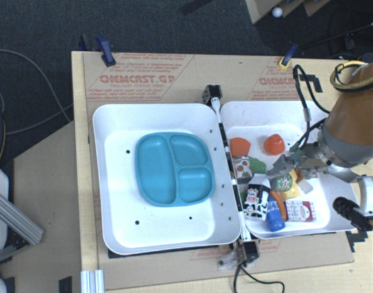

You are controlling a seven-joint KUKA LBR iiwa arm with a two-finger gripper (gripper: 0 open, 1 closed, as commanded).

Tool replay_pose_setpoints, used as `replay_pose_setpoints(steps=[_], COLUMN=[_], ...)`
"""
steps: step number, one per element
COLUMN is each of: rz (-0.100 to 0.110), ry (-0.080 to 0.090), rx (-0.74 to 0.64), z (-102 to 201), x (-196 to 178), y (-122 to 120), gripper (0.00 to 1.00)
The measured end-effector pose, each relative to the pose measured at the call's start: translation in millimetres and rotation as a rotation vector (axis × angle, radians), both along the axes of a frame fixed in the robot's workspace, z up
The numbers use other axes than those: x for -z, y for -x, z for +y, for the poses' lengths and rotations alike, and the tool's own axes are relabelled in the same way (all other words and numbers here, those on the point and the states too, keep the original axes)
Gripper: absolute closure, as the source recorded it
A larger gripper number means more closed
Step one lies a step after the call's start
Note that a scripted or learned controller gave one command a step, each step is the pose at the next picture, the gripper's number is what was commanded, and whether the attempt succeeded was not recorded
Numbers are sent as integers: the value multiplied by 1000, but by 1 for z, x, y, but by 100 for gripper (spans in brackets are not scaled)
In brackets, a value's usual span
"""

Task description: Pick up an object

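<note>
You see the arm [351, 124] reaching in from the right over the right-hand bin [259, 112], its gripper [288, 168] low among a cluster of small objects. Whether the fingers are apart or together, you cannot tell. Just beyond the gripper sits an orange-red ball [273, 143]; farther to its left, an orange piece [239, 146] and a green piece [255, 164]. Close under the gripper lies a yellow item [288, 191]. Nearer you, a blue bottle [275, 218], a black-and-white carton [254, 201] and a red-and-white packet [300, 211]. Well to the left, a blue divided tray [173, 167] rests in the left-hand bin [113, 163].
</note>
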State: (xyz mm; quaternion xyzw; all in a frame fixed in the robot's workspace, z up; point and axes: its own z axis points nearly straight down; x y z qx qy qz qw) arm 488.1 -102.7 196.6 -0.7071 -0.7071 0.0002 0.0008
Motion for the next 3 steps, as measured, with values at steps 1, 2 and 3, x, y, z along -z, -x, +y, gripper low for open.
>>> replay_pose_setpoints(steps=[1, 2, 3], rz=[-12, -5, -3], ry=[4, 1, 1], rx=[1, -1, -1], z=[-25, -20, -5], x=[108, 111, 112], y=[-19, -68, -119], gripper=[0, 0, 0])
